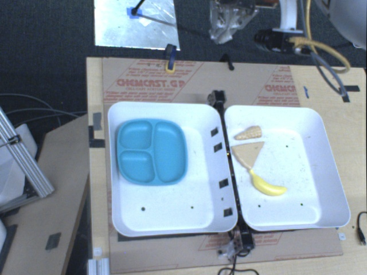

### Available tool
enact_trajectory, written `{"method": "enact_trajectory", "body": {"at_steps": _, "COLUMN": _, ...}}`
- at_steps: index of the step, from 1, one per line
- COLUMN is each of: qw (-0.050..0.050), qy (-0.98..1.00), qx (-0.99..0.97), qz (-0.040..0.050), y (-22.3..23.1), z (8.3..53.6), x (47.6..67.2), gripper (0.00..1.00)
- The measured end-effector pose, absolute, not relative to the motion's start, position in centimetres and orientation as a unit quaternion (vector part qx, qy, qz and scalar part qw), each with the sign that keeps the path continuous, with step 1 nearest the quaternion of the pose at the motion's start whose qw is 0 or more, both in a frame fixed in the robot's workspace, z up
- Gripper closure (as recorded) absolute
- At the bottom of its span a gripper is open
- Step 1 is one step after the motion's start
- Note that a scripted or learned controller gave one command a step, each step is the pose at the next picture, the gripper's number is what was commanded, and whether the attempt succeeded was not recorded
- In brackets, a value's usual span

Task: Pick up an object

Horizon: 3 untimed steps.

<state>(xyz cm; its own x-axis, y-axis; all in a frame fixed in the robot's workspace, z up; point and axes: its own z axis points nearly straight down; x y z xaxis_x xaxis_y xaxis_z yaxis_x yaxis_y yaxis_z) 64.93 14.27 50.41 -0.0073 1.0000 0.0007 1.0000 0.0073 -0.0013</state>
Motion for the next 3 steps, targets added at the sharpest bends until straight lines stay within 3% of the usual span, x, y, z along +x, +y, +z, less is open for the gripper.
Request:
{"method": "enact_trajectory", "body": {"at_steps": 1, "qw": -0.002, "qy": -0.709, "qx": -0.705, "qz": -0.0034, "y": 18.3, "z": 53.7, "x": 66.9, "gripper": 1.00}}
{"method": "enact_trajectory", "body": {"at_steps": 2, "qw": 0.003, "qy": -0.710, "qx": -0.704, "qz": 0.0040, "y": 23.4, "z": 41.7, "x": 64.4, "gripper": 1.00}}
{"method": "enact_trajectory", "body": {"at_steps": 3, "qw": 0.000, "qy": -0.707, "qx": -0.707, "qz": -0.0001, "y": 21.3, "z": 41.7, "x": 63.8, "gripper": 1.00}}
